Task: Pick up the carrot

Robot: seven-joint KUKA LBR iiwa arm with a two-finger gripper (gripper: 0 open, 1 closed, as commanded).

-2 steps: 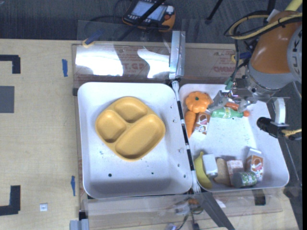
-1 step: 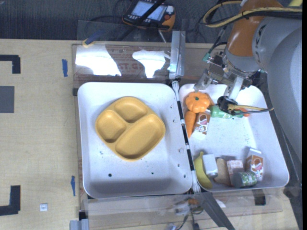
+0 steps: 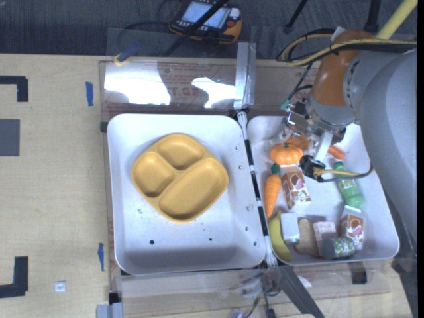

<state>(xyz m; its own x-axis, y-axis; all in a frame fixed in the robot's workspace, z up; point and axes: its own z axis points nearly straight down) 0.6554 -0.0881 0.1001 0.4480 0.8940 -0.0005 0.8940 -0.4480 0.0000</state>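
Carrot [image 3: 272, 192] lies in right bin [image 3: 383, 207] against its left wall, long axis near-vertical in view, green top toward far side, tip toward near side. Gripper [image 3: 313, 152] hangs near the small pumpkin [image 3: 287, 154]; finger state cannot be told.

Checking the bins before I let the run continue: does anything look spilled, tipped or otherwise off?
Nothing looks spilled or damaged. The yellow divided plate sits askew in the left bin. The right bin is crowded: the carrot lies along its left wall, beside a small pumpkin and a banana, with cartons lying jumbled.
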